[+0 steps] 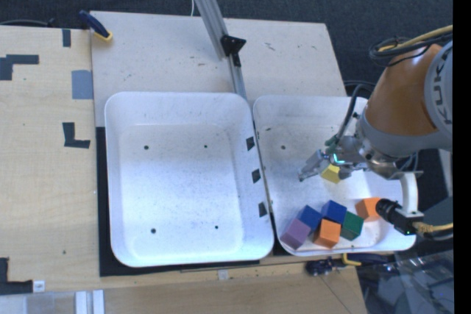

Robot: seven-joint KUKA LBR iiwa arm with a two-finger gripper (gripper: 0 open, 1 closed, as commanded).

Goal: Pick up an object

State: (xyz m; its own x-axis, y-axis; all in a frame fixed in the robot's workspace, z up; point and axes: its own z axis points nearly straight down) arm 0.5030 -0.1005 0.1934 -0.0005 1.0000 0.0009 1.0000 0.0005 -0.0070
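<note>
Yellow block [331, 173], one: held between the gripper's [321, 167] fingers, just above the floor of the right bin [294, 121], near that bin's middle.

Blocks lying loose in the right bin, six counted, all clustered at its near right corner:
- purple block [296, 232], one, nearest the dividing rim
- blue blocks, two: one [309, 216] beside the purple, one [335, 210] further right
- orange blocks, two: one [328, 232] in front of the blue pair, one [367, 207] at the far right of the cluster, partly covered by a black fitting on the arm
- green block [352, 226], one, between the two orange ones

Bins, two, shallow and white, side by side with rims touching. Left bin [176, 114]: a speckled floor with four small dark dots.

Arm [405, 106], one, grey with an orange band, reaching in from the right; its bulk covers the right bin's far right side, so that edge and anything beneath cannot be made out. Fingertips are small and partly blurred.

Bench items: one grey metal bar [206, 4] running at a slant from the top edge to the bins' junction; one blue and yellow object [96, 26] near the far left corner, too small to identify.
</note>
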